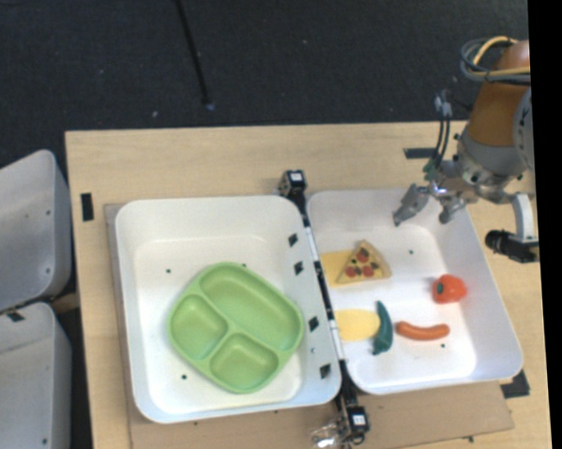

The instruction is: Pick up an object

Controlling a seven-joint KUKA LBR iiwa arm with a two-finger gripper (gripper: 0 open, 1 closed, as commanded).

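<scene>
Camera view. Tool (428, 205): above the right bin's (481, 283) far edge, fingers spread, nothing between them.
Right bin contents: pizza slice (358, 264), centre; tomato (449, 289), right; sausage (423, 331), green pepper (383, 328) and yellow piece (355, 325), near edge.
Left bin (146, 245): green divided plate (235, 325).
Handling, judged: light, stiff, smooth toy food. Tomato may roll; sausage best pinched across its middle.

You look down at a slant from one fixed camera above the bench (212, 157), far enough back to take in both white bins (138, 273) whole.
</scene>
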